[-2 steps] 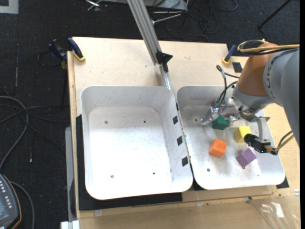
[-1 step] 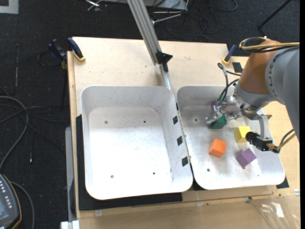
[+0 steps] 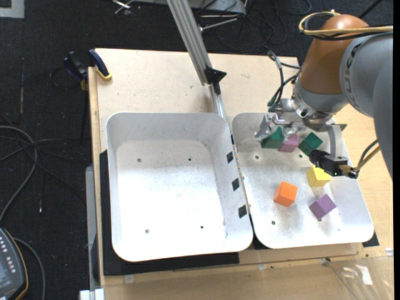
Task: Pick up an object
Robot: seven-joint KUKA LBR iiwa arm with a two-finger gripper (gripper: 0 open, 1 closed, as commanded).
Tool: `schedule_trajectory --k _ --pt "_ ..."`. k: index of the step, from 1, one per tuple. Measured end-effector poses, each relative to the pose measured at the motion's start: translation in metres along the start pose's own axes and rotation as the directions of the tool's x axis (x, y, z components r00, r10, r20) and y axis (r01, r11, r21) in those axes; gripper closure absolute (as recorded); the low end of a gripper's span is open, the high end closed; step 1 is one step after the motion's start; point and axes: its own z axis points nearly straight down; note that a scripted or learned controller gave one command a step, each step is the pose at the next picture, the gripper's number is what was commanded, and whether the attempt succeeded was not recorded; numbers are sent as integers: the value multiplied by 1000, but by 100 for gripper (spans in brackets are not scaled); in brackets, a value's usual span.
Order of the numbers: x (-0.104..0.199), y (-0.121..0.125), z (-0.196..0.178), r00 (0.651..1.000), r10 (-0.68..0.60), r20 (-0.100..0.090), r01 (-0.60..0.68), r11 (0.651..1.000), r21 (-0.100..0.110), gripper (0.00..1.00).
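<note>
My gripper (image 3: 279, 129) hangs low over the far end of the right bin (image 3: 350, 230). Right beneath it lie a dark green block (image 3: 271, 142) and a pink block (image 3: 289, 145), which touch each other. Another green block (image 3: 310, 142) lies just to their right, under the wrist. Nearer the front of the bin are a yellow block (image 3: 317, 177), an orange cube (image 3: 285, 194) and a purple cube (image 3: 322, 206), each apart from the others. I cannot see whether anything sits in the gripper.
The left bin (image 3: 114, 136) lies alongside the right one, and their rims overlap in the middle. A slanted metal pole (image 3: 190, 36) ends at the far edge between the bins. A blue and yellow clamp (image 3: 87, 64) sits at the bench's far left corner.
</note>
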Motion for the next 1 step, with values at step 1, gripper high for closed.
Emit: schedule_trajectory --k 1 --pt "108 22 6 1000 -1 -2 1 1000 7 100"
